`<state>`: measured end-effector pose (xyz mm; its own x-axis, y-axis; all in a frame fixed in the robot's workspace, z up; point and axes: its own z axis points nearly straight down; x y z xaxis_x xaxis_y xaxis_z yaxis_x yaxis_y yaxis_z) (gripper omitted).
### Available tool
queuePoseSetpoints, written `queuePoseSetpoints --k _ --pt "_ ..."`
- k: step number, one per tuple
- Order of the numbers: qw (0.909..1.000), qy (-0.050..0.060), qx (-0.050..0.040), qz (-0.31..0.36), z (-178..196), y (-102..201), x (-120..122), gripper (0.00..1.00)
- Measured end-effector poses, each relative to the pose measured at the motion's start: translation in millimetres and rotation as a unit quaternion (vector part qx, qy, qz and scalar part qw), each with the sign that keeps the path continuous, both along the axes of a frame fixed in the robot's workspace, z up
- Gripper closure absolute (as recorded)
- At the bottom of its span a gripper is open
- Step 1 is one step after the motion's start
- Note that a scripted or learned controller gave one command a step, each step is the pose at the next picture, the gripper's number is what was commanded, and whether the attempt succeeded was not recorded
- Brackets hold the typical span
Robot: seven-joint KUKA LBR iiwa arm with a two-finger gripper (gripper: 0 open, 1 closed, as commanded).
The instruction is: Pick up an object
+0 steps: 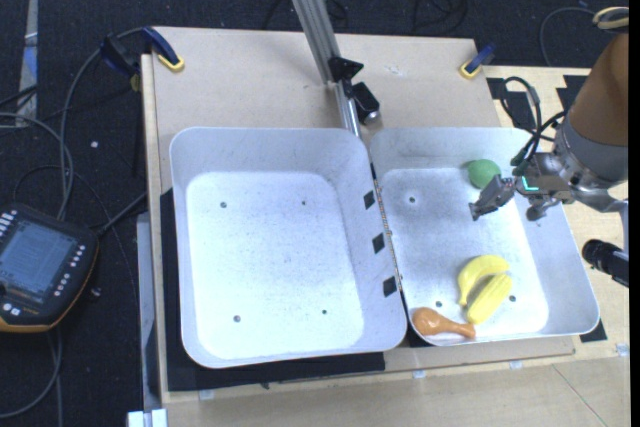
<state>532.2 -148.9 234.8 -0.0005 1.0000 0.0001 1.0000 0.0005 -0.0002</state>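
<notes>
Three objects lie in the right bin (560,315). A small green ball-like object (482,171) rests near the bin's back wall. A yellow banana-shaped object (484,287) lies toward the front, and an orange spoon-shaped piece (440,322) sits at the front left corner. My gripper (515,203) hangs over the right half of this bin, just right of and in front of the green object. It is open: one dark finger (489,199) points left and the other (541,208) is apart from it, with nothing between them.
The left bin (185,215) adjoins the right one along a shared middle rim with black clips (378,240). A slanted metal pole (315,15) stands behind the bins. Cables and a black fixture (605,257) lie at the right edge of the bench.
</notes>
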Motion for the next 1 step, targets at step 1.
queuePoseSetpoints --k 1 --pt "1.0000 0.000 0.0000 0.000 0.0 0.0 0.0 0.00"
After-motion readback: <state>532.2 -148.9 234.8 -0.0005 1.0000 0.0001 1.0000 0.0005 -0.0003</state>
